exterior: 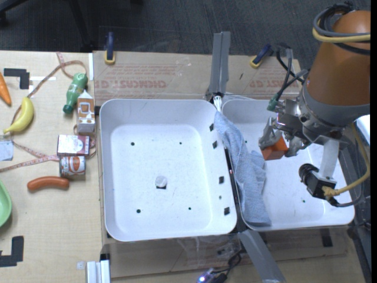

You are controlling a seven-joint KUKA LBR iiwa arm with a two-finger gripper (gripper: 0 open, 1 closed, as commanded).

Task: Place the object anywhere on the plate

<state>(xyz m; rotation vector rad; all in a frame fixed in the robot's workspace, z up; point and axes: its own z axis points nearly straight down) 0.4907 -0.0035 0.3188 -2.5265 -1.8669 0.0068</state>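
Orange block (273,151) is sitting pinched between the gripper (274,144) fingers, hanging over the right bin's (306,214) left half.

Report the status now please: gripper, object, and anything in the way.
Gripper over the right bin, shut on orange object. Grey cloth draped over the divider between bins. Small grey disc in left bin.

Beside the two white bins (118,175) lie one banana (20,116), one carrot (4,89), one sausage (48,184), one green bottle (75,91) and one can (73,165).
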